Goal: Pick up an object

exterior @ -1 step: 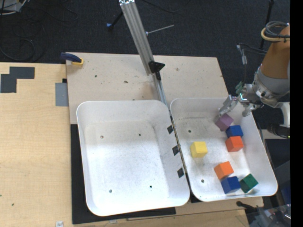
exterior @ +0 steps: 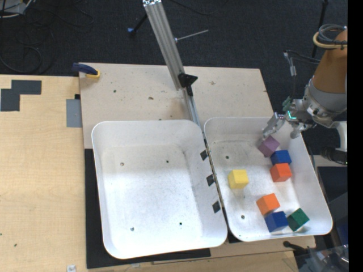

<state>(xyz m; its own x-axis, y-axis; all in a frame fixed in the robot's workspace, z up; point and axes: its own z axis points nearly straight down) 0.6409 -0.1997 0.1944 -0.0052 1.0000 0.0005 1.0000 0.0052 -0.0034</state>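
The claw is hovering at the right bin's far rim, fingers spread, gripping nothing; the purple block is sitting just below its left finger.

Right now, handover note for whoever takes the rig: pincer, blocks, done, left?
Pincer: at the right bin's far corner, above the purple block, nothing between its fingers; open or shut unclear.
Right bin holds all the blocks: purple, blue block and orange block along the right wall, yellow block mid-bin, and an orange, blue and green cluster at the near right.
Done: nothing lifted.
Left: grasp and raise one block; purple looks nearest.
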